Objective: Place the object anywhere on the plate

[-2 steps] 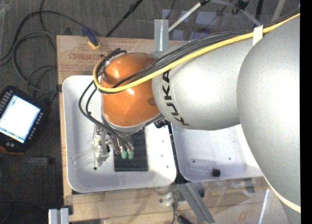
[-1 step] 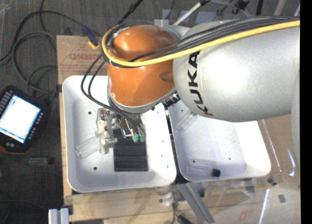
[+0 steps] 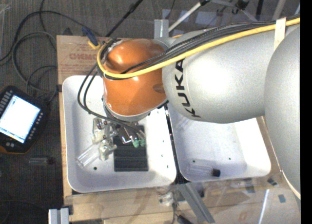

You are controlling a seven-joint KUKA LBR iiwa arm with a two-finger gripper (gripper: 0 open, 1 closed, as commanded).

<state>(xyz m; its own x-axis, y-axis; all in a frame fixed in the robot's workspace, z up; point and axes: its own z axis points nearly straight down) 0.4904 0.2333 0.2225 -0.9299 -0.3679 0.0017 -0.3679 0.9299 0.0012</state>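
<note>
The big grey arm [image 3: 229, 72] with its orange band [image 3: 132, 77] covers most of both bins and hides a lot of the left bin [image 3: 70, 121]. In that bin the hand [image 3: 105, 142] sits over a black plate [image 3: 130, 159], with a clear plastic object [image 3: 88, 156] just beside it; can't tell its grip. The right bin [image 3: 253, 162] has a small dark piece [image 3: 215, 172]. A pendant [image 3: 19, 120] lies left of the surface
</note>
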